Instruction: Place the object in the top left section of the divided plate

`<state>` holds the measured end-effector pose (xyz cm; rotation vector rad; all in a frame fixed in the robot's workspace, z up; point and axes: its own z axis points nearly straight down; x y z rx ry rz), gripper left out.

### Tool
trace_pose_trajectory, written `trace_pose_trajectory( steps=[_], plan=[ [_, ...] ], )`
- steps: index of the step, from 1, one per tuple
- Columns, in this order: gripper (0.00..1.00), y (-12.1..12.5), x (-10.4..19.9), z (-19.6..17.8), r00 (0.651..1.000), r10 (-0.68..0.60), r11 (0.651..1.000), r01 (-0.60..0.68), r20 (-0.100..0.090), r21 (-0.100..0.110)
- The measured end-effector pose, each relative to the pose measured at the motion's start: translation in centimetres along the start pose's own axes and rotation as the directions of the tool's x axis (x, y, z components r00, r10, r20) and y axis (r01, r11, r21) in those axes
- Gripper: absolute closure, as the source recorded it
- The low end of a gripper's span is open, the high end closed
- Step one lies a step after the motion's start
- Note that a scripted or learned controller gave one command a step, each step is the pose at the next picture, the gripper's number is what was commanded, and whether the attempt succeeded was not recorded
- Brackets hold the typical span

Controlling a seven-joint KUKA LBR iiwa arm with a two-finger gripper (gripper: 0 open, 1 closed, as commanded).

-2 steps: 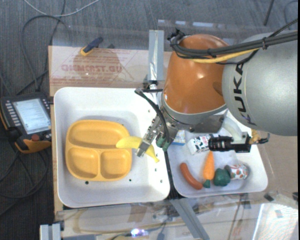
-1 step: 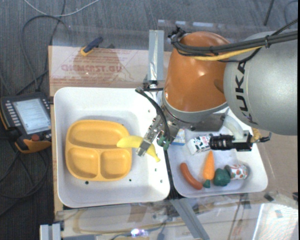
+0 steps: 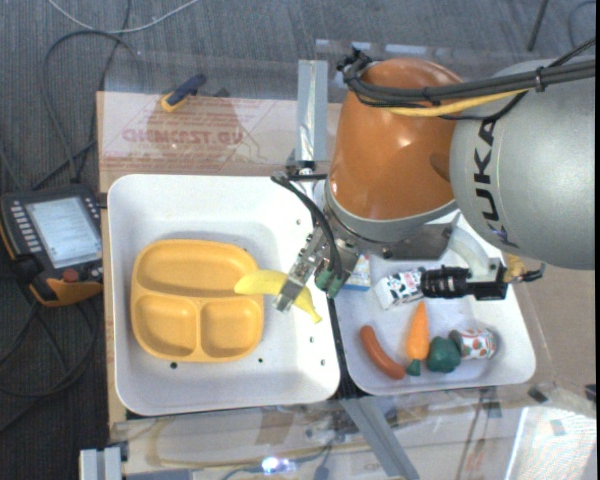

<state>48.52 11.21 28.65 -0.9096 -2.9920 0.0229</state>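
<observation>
The banana [image 3: 278,289] lies between the pincer [image 3: 296,290] fingers, beside the divided plate [image 3: 195,298].

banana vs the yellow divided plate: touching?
Touching. In the camera view the yellow banana overlaps the right rim of the yellow divided plate, its left end lying on the rim with no gap.

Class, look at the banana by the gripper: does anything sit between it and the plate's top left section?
Nothing visible does. The banana already overlaps the yellow divided plate's right rim, and the top left section beside it looks bare.
</observation>
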Motion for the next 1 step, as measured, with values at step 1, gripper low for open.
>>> trace_pose_trajectory(
  steps=[1],
  plan=[
    [1.00,0.08,0.01,-0.56,1.000,0.001,1.000,-0.001,-0.004,0.005]
  ],
)
